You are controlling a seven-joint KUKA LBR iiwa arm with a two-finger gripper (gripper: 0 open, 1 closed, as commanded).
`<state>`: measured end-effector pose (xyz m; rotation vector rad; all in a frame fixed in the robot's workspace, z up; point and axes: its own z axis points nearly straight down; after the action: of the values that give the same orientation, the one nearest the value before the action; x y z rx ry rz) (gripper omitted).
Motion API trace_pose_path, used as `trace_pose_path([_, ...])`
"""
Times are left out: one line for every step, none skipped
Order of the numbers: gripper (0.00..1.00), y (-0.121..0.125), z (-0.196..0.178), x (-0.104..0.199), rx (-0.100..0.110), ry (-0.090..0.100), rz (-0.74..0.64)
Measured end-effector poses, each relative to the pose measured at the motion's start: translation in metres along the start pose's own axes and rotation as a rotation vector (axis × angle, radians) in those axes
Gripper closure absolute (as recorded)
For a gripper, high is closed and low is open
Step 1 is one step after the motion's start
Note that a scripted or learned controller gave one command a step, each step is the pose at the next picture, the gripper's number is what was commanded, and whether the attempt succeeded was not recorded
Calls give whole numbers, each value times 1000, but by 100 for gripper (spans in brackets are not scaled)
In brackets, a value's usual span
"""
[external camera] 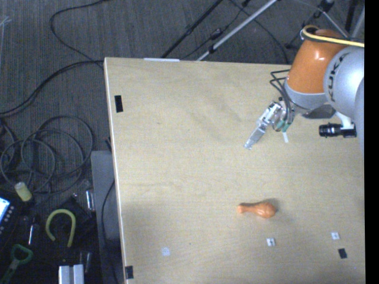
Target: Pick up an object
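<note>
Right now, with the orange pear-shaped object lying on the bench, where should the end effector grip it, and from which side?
Probably from straight above, closing across the bulbous right end of the orange object. It lies flat, long axis left-right, narrow neck pointing left; the fat end gives more to pinch, and nothing crowds it. The end effector sits up-frame of it, apart.

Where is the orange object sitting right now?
The orange object lies on the wooden bench top, toward the lower right of the camera view, below the end effector and apart from it.
</note>
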<state>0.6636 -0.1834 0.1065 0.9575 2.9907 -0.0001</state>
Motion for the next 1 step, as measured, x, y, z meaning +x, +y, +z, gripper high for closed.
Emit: trace_pose_path([0, -32, -5, -22, -1, -2, 313])
